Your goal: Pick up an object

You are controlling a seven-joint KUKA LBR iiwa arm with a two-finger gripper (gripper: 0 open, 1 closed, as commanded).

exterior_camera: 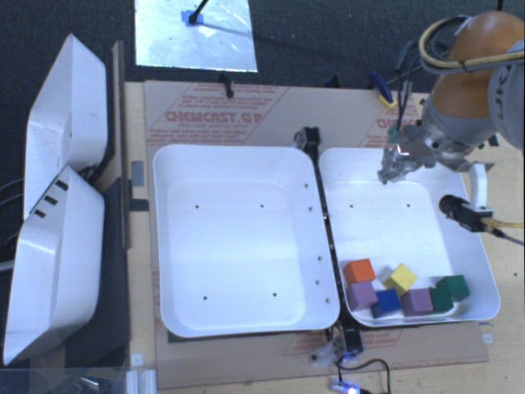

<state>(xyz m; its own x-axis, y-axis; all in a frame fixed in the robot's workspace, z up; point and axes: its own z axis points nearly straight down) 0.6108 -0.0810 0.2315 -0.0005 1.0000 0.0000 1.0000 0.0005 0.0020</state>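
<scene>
Several small blocks lie bunched at the near end of the right bin: an orange block, a yellow block, a blue block, two purple blocks and a green block. My gripper hangs over the far edge of the right bin, well away from the blocks. Nothing shows between its fingertips.
The left bin sits beside the right one, with a black divider between them. Two white tubs stand at the far left. A shiny metal sheet lies beyond the bench. A black fitting sticks out over the right bin's rim.
</scene>
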